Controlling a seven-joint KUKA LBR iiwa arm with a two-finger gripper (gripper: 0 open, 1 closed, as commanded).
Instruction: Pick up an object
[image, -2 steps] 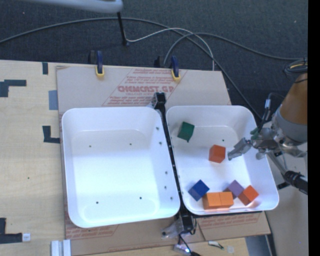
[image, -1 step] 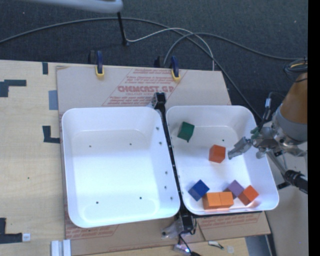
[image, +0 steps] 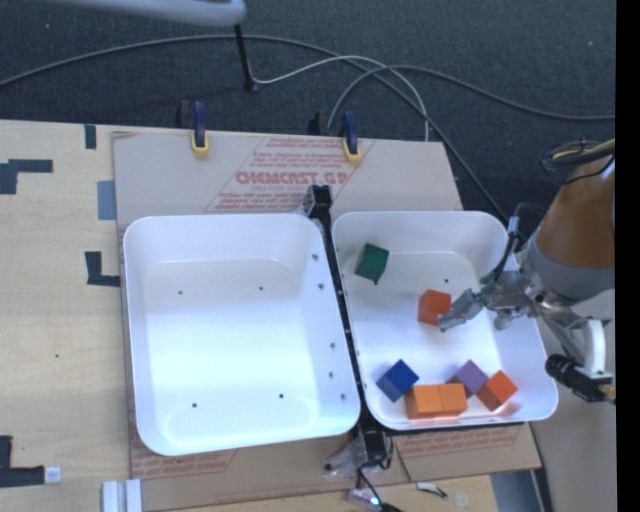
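Bench: pale wood surface with a cardboard sheet clamped at its far edge; dark carpet and loose cables lie beyond it.
Bins: two shallow white trays sit side by side on the cardboard, touching along a black divider; the left bin lies well to the gripper's left, and the right bin is the one the gripper is over.
Arm: grey with an orange band, reaching in from the right edge of the view over the right bin's right wall.
Gripper: low over the right bin, fingers pointing left; whether the fingers are spread or closed I cannot tell, and nothing shows between them.
Orange cube: just left of the fingertips, right beside them; contact cannot be told.
Green block: further left and toward the far side of the bin, apart from the gripper.
Blue cube: nearer the camera and left of the gripper.
Orange brick: near the front wall, just right of the blue cube.
Purple cube: touching the orange brick's right end.
Red-orange cube: just beside the purple cube, at the bin's front right corner.
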